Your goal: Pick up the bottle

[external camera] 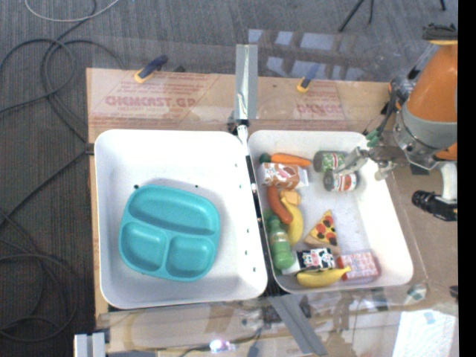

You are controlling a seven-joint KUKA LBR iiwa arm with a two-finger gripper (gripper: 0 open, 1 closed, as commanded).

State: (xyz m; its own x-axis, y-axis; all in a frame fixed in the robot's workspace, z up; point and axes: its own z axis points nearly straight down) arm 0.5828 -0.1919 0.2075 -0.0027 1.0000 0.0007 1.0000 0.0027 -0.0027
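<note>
My gripper (366,157) hangs over the right bin's (387,222) far right corner; I cannot tell its grip. The green bottle (280,245) lies well apart, low along the bin's left wall, beside the banana (295,222).

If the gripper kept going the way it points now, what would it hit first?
Probably the small green-and-red can lying just ahead of the gripper in the right white bin; depth is unclear from above.

Teal tray (170,231), green bottle (280,245), yellow banana (321,277), white bins (111,169).
</note>
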